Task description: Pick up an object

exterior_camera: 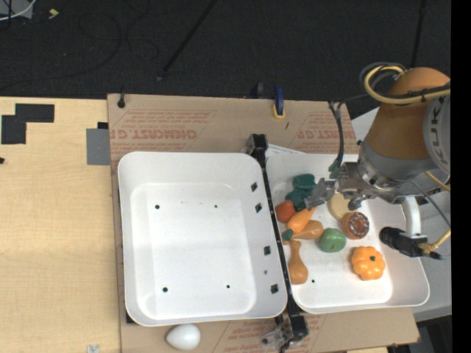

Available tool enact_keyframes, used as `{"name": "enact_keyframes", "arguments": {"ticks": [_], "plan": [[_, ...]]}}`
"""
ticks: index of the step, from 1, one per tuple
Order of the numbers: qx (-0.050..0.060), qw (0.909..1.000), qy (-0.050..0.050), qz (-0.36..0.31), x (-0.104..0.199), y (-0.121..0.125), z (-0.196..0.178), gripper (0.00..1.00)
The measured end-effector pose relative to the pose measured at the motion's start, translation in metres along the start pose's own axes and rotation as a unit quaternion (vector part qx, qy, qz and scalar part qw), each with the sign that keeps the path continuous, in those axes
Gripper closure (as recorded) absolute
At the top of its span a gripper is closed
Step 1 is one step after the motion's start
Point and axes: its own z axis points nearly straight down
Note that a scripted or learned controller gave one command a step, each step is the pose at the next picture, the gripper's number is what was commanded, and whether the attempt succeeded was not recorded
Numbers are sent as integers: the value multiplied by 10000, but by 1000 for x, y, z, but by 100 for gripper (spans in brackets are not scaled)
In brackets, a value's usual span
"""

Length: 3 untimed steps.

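Hovering low over the right bin (412,294), the tool (321,192) sits in a crowded patch of toy food, and whether it is spread or pressed together cannot be told from this angle. Nothing shows between its tips. The likely targets cluster around it near the divider between the bins: a teal piece (301,186) just beside it, an orange carrot (302,223) and a small red-orange piece (285,212) below, a green ball (332,240) and a chocolate doughnut (357,224) nearby. That crowding is the hazard: a descent could nudge neighbours aside or pinch two at once. Rounded shapes may squirt out sideways. The small pumpkin (368,262) stands apart, an easier pick.
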Motion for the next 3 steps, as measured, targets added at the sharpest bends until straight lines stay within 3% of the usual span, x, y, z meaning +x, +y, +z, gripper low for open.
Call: {"name": "enact_keyframes", "arguments": {"ticks": [1,2,3], "plan": [[22,10000,18,-39,107,-38,16,0],[11,10000,5,-16,155,-51,15,0],[-95,10000,-5,-4,160,-39,-191,0]]}}
